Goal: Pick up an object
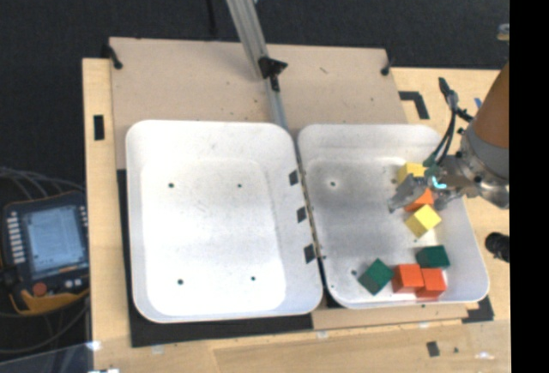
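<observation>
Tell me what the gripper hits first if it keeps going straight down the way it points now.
Most likely the orange block right under the gripper, which sits among blocks in the right bin. A yellow block lies just beside it. Depth is hard to judge from this slanted view.

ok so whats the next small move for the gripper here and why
Probably a short straight descent, then close. The gripper hangs in the right bin over a cluster of small blocks, an orange block and a yellow block just beneath it; no block shows between its fingers.
</observation>
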### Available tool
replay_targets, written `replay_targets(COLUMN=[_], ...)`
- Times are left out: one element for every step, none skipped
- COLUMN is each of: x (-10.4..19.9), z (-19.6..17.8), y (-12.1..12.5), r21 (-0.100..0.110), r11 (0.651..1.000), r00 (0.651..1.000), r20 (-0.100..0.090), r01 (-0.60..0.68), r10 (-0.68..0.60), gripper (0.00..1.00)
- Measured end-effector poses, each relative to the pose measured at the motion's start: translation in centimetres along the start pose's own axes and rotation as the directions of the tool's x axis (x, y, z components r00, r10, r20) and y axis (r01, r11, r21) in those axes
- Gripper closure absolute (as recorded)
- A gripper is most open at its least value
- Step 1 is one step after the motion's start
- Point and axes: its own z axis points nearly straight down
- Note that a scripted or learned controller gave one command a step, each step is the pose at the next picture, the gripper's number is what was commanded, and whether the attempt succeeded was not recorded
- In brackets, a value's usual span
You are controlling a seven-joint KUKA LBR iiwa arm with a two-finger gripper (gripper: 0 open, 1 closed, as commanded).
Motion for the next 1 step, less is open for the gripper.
replay_targets(x=[-0.05], z=[-0.22], y=[0.08], r21=[-0.005], r11=[1.0], r00=[1.0], r20=[0.002], r01=[-0.002], r10=[0.002], gripper=[0.0])
